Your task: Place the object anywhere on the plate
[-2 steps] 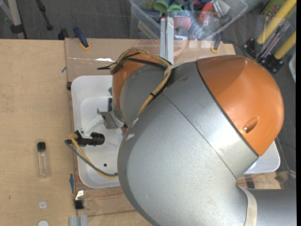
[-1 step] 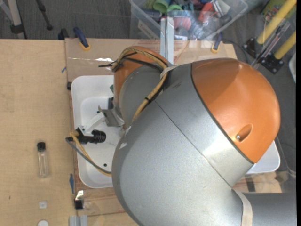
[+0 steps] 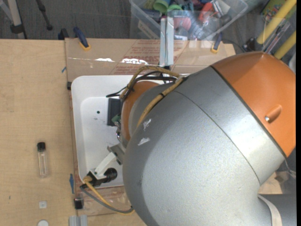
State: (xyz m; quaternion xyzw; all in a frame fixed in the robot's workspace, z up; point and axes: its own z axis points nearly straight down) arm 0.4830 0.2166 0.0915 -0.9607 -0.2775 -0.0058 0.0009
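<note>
Item one, at nine o'clock on the bench [image 3: 28, 102]: a small clear vial [image 3: 43, 159] with a dark cap is lying flat on the bare wood, well apart from the bin, apparently stray stock rather than part of the job. Item two, at seven o'clock: a few small fittings [image 3: 78, 203] are sitting near the bin's lower corner, too small to identify. Item three, left of centre: a shallow white bin [image 3: 89, 102] is presenting only its left wall and a strip of floor, the rest being covered by the arm. Item four, at seven o'clock inside that bin: a white-and-black fitting with a yellow cable [image 3: 104, 169] is trailing from the arm's lower end, likely wiring run low to stay with the tool. Item five, centre to right: the grey arm [image 3: 197, 159] with its orange band [image 3: 263, 93] is leaning over the bin, looming large because it is passing close under the camera. The gripper is lying beneath this bulk, so it cannot be told whether it is spread, pressed together or pinching anything. The object and the plate are likewise being screened by the arm; their positions cannot be told, and progress cannot be judged. Item six, at twelve o'clock: a clear tub of coloured items [image 3: 188, 8] is standing behind the bench, well apart.
</note>
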